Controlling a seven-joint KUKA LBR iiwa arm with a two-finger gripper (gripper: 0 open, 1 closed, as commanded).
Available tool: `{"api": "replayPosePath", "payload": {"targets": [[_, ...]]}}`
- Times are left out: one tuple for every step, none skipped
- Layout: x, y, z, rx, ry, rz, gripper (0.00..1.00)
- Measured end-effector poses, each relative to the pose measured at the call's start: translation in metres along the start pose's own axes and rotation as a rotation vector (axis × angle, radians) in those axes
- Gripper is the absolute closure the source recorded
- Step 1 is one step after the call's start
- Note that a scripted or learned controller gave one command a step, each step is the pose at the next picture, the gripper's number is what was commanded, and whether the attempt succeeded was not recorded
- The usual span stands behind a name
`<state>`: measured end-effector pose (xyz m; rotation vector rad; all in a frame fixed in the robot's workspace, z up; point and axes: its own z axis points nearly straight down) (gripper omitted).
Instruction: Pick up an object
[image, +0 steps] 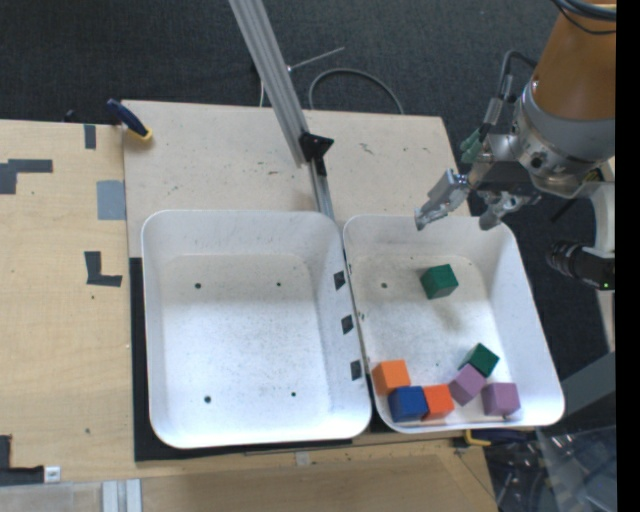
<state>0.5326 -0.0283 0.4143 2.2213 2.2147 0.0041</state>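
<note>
Seven small blocks lie in the right bin (520, 290), and any of them would serve. My gripper (462, 204) hangs over that bin's far rim with its fingers apart and nothing between them. Nearest to it is the green cube (439, 281), which sits alone on the bin floor, well apart from the others and tilted slightly on its shadow. The rest crowd the near end of the bin: an orange block (391, 375) beside the dividing wall, a blue block (408, 403) touching it, a second orange block (438, 401) just beside the blue, two purple blocks (466, 384) (500, 398) toward the near right corner, and a darker green block (483, 359) leaning on one of the purples.

I judge the lone green cube the best target. It looks like a light foam or plastic piece, stiff enough to take a squeeze and not fragile. Its flat sides should give my fingers a sure hold if I close across two opposite faces near the middle. Because it sits turned a little against the bin's walls, I would need to rotate my wrist to match its faces; a grasp across corners could make it twist out.

The left bin (160, 300) plays no part in this.
</note>
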Motion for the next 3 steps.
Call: {"api": "replayPosePath", "payload": {"targets": [[-0.041, -0.049, -0.092, -0.004, 0.000, -0.001, 0.00], [-0.027, -0.045, -0.067, 0.007, 0.001, -0.004, 0.00], [-0.021, 0.003, -0.065, 0.005, 0.000, -0.005, 0.00]]}}
